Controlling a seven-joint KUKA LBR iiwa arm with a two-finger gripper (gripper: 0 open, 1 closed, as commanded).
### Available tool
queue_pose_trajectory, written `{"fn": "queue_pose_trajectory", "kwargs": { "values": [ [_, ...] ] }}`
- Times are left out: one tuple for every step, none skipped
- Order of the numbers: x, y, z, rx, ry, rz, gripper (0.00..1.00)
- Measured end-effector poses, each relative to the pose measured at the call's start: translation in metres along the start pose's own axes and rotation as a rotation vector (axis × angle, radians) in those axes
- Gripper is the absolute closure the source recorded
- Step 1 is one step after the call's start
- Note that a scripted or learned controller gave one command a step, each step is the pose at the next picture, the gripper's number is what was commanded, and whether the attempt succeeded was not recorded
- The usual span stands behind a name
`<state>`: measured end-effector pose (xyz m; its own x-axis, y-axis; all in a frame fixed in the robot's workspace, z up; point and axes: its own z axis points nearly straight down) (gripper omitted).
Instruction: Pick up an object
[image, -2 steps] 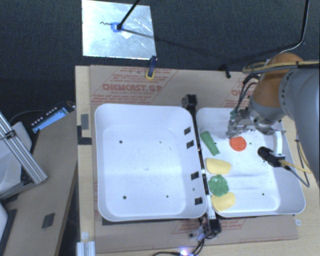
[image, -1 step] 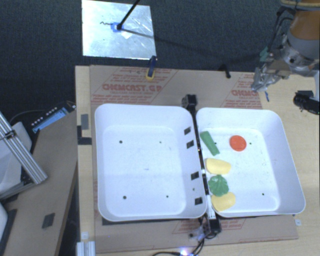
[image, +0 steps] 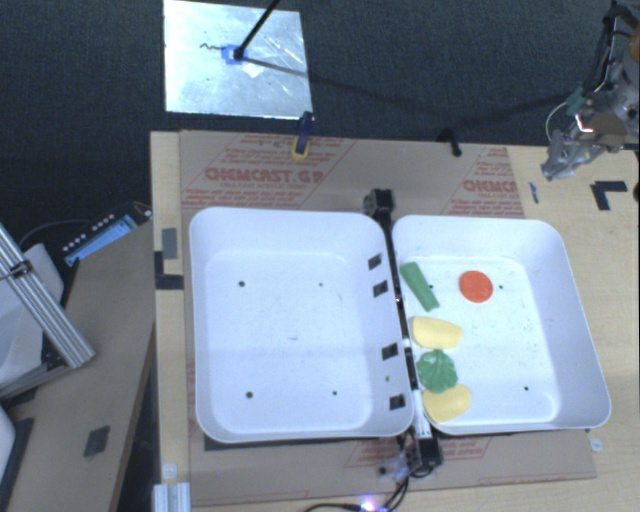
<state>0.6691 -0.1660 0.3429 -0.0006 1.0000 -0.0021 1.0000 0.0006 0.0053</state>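
Orange disc (image: 476, 286), gripper (image: 566, 160) well apart.

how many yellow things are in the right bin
2. One yellow piece lies by the bin's left wall, between the green stick and the green round piece. The other yellow piece lies near the front left corner. Nothing seems hidden.

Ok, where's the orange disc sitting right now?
The orange disc lies in the right bin, toward its far side, just right of the green stick.
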Motion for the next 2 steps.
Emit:
{"fn": "queue_pose_trajectory", "kwargs": {
  "values": [
    [-0.043, -0.001, 0.002, 0.001, -0.001, 0.001, 1.0],
    [0.049, -0.001, 0.093, 0.01, 0.006, -0.011, 1.0]
  ]
}}
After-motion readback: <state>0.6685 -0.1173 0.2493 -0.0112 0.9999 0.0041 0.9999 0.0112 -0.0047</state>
